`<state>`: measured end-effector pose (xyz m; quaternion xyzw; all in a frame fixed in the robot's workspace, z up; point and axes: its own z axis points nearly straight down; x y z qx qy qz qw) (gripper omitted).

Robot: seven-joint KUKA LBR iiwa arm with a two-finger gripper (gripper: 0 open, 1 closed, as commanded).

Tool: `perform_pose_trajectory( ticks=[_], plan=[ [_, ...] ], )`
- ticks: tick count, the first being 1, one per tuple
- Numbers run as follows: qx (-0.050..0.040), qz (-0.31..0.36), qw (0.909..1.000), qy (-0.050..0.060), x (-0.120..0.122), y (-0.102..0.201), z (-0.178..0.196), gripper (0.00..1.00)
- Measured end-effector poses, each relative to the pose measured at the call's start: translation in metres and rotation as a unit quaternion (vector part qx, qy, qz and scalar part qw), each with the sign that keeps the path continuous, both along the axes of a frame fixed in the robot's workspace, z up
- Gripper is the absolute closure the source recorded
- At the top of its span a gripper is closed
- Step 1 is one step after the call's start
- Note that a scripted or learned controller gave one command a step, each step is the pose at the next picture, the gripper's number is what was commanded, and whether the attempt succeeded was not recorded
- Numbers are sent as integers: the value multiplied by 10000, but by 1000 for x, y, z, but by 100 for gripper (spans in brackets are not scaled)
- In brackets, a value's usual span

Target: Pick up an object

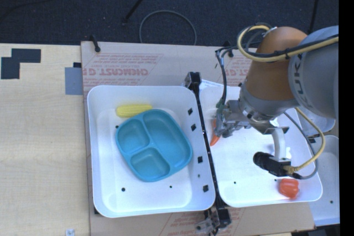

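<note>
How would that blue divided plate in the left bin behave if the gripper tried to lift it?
The blue plate looks like rigid moulded plastic, so probably stiff and light. It lies flat on the left bin floor, so only its thin rim offers a hold; it would likely tilt or slip. Its glossy surface suggests slipperiness.

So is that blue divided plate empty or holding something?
Empty: the blue divided plate shows three bare compartments; the yellow corn cob lies just outside its rim.

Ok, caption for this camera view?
Arm over right bin; blue plate, corn in left bin.
</note>
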<state>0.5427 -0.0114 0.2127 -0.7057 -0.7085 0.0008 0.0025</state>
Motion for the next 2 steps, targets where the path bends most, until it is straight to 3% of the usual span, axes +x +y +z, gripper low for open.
perform_pose_trajectory(
  ticks=[2],
  plan=[
    [-2, 4, 10000, 3, -17, 113, 7, 100]
  ],
)
